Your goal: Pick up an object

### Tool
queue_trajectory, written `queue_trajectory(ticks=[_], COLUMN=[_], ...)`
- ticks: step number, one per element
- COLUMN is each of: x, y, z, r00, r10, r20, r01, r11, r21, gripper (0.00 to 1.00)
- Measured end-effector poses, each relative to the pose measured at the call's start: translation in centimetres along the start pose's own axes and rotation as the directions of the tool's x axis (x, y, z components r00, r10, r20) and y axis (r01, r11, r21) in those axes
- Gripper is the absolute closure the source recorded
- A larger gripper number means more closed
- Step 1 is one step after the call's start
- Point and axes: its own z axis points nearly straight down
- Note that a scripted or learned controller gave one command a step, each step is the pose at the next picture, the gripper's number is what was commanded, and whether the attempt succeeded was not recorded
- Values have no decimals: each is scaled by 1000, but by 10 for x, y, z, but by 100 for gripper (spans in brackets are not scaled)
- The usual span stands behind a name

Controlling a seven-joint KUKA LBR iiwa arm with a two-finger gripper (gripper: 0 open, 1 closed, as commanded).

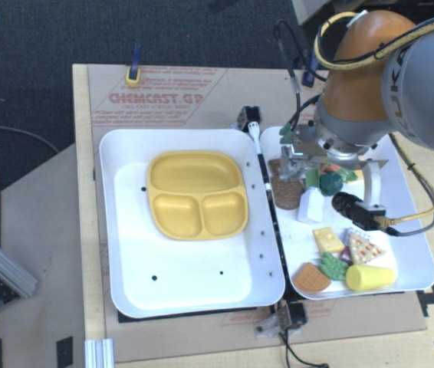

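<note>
Hovering low over the right bin (420, 271), the tool (318, 169) is reaching among light, rigid plastic toy foods (347, 259); its grip state cannot be told. Best grasped across narrow sides.

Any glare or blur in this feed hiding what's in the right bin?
Camera view: even light, no harsh glare; the yellow tray is sharp; small toys in the right bin look soft; the arm covers the bin's upper part and the end effector.
</note>
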Motion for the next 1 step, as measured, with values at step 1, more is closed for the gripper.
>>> queue_trajectory(ticks=[1], x=[46], y=[18], z=[2], r00=[1000], r10=[0], r20=[2], r01=[0], r11=[1000], r21=[-9], gripper=[100])
